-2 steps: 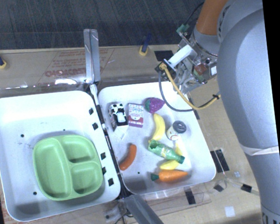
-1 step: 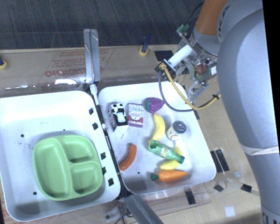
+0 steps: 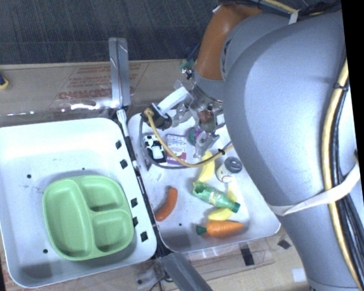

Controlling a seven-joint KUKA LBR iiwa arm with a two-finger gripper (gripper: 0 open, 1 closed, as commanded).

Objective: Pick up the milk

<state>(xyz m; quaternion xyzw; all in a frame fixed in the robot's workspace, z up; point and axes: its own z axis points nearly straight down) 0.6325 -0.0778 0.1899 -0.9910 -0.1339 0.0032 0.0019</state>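
**Arm over the right bin, milk under the gripper**

You see the grey arm [image 3: 289, 110] covering much of the right bin [image 3: 179, 233]. The left bin [image 3: 12, 148] holds a green tray [image 3: 89, 216]. The gripper [image 3: 200, 123] hangs just above the milk carton [image 3: 175, 145]; how wide it stands, you cannot tell. Nearer to you lie a green bottle [image 3: 215, 196], a carrot [image 3: 223, 229] and a sausage [image 3: 166, 203].
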